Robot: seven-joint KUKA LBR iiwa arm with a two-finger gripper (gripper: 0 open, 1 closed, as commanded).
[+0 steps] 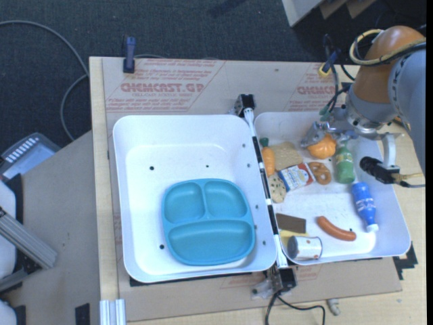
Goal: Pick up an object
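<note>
The right bin (399, 230) holds several small items. An orange fruit (323, 149) lies near its back, beside a green bottle (345, 167). My gripper (323, 131) hangs low over the back of this bin, right at the orange fruit's upper edge. Whether it touches the fruit is hidden by the wrist. A blue bottle (363, 205), a red sausage (335, 228), a pretzel (321, 173), a snack packet (293, 177), a carrot (269, 160), a brown bar (291, 222) and a silver can (304, 247) also lie in the bin.
The left bin (135, 181) holds a blue divided plate (206, 220) toward its front. A clamp (245, 103) sits at the back where the bins meet. The arm's grey and orange body (385, 66) stands over the right bin's back right corner.
</note>
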